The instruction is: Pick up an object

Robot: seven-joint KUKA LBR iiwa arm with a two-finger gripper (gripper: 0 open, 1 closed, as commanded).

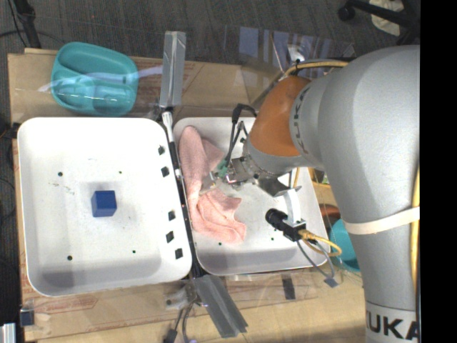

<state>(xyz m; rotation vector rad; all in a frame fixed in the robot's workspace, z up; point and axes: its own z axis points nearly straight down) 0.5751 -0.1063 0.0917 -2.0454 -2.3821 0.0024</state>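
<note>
Two white bins sat side by side on the bench. A blue cube [104, 203] lay alone in the left bin [43, 141]; a pink cloth [207, 191] was heaped along the left side of the right bin [235, 263]. The arm's gripper [227, 174] was low over the cloth's middle, and whether it was wide or closed could not be told. For a sound pick, it probably needed to press into a thick fold, close fully, then lift straight up, clear of the bin wall.

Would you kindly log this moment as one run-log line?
arm: over right bin | gripper: down at pink cloth | blue cube: left bin, untouched | grasp: unconfirmed
</note>
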